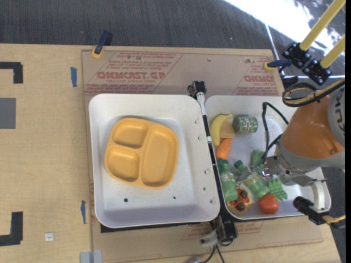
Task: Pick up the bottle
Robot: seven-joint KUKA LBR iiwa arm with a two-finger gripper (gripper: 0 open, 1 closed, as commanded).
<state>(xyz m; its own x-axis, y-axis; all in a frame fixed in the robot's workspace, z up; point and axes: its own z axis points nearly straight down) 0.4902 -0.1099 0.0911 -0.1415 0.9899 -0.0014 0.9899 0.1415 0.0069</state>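
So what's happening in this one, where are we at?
A grey arm with an orange band reaches in from the right over the right bin, which holds a pile of toy food: a banana, a carrot, a small can, a tomato and a green bottle lying near the left wall. The gripper is down among the green pieces at the middle. The bottle lies apart from it. The left bin holds a yellow divided plate.

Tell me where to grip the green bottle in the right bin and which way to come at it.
Judging by its pose, grip the green bottle across its body, coming straight down from above. It lies flat along the right bin's left wall, cap toward the carrot, so its long sides face left and right. The wall leaves little room for one finger. The gripper hangs over the toys beside it.
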